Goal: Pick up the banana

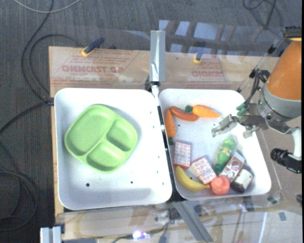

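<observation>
Roughly side by side on the bench: two shallow white bins, left bin (pixel 71 186) and right bin (pixel 261 184), touching along a shared middle edge. Reaching in from the right, over the right bin's far right part: grey arm (pixel 281 103) with orange band above the wrist. Lying in the left bin, toward its far left: green divided plate (pixel 101 137), three compartments, nothing in them. Hanging over the right bin's right centre: gripper (pixel 236 124), fingers spread apart, released, nothing between them, well apart from the banana. Along the far side of the right bin: orange carrot (pixel 209 111) with green tip, lying crosswise, and just left of it a red-orange sausage-shaped piece (pixel 182 114), with another orange piece (pixel 169 124) running down the left wall. At the near edge of the right bin, left of centre: banana (pixel 188 180), yellow, curved, lying flat, its right end tucked under a small red-and-white carton (pixel 203 169). Just beside that, farther and to the left: second small printed packet (pixel 182 154). Right of the banana, touching its end: red round fruit (pixel 220 185). Near the right corner: dark box (pixel 242 178) beside a brown-and-white carton (pixel 233 165). Between gripper and cartons: green bottle (pixel 225 152), tilted.
</observation>
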You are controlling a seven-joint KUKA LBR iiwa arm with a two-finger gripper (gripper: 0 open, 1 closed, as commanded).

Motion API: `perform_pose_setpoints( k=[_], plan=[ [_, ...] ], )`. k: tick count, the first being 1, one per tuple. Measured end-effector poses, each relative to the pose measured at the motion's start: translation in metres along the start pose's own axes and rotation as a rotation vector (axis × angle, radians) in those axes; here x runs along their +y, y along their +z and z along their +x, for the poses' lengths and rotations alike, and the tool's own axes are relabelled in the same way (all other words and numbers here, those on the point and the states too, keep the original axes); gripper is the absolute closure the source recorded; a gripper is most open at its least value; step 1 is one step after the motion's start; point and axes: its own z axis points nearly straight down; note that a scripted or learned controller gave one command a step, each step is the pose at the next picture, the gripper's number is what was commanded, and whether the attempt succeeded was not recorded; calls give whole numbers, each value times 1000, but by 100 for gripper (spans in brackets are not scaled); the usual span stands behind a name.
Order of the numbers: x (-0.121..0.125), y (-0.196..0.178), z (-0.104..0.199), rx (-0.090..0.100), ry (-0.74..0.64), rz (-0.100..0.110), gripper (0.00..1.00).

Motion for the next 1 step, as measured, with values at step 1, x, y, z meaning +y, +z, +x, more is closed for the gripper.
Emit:
perform_pose_setpoints(
  k=[1],
  plan=[
    [-23, 110, 37, 2, -139, 1, 0]
  ],
)
